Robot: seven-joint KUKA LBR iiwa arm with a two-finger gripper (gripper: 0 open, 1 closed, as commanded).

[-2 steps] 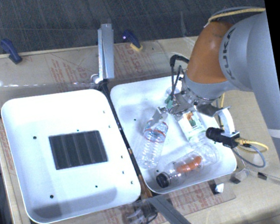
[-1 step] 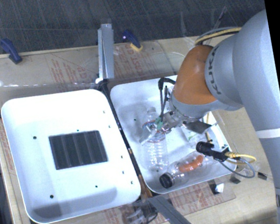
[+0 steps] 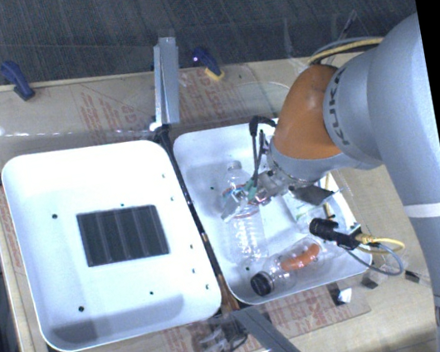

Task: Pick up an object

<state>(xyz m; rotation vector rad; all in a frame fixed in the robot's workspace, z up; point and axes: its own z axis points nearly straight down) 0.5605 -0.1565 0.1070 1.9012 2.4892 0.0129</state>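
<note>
**Right bin: arm down over clear bottles**

Over the right bin (image 3: 223, 288) the grey arm (image 3: 392, 98) reaches in, its orange band (image 3: 307, 118) above the wrist. Pincer (image 3: 245, 196) sits low in the bin's upper middle, right at the top of a clear plastic bottle (image 3: 246, 229) that lies lengthwise down the bin. Cannot tell pincer state; wrist and cabling hide it. A second clear bottle (image 3: 291, 266) with a black cap lies along the bin's near wall, something orange inside it. Left bin (image 3: 38, 245) holds a dark ribbed rectangular tray (image 3: 122, 234) near its centre. Both bins rest side by side on the desk (image 3: 64, 106), touching along their inner edges.
</note>
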